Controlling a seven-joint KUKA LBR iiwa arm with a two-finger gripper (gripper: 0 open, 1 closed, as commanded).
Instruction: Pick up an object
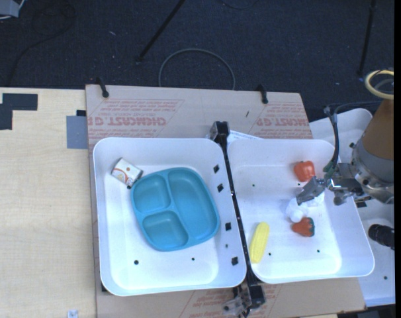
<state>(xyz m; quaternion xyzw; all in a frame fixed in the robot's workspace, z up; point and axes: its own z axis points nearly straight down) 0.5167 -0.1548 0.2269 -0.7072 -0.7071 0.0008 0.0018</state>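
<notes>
Beyond the far edge of my bench (35, 197) lies a dark carpeted floor (286, 38), crossed by thin black cables (196, 53) that loop near the middle. The bench top is pale wood with a few grey patches (75, 131) at its left, and a brown cardboard sheet (187, 114) with red print covers its centre.

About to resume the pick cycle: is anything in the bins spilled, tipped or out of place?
Nothing stands out. The blue tray and small carton sit in the left bin; the corn lies flat in the right bin.
</notes>
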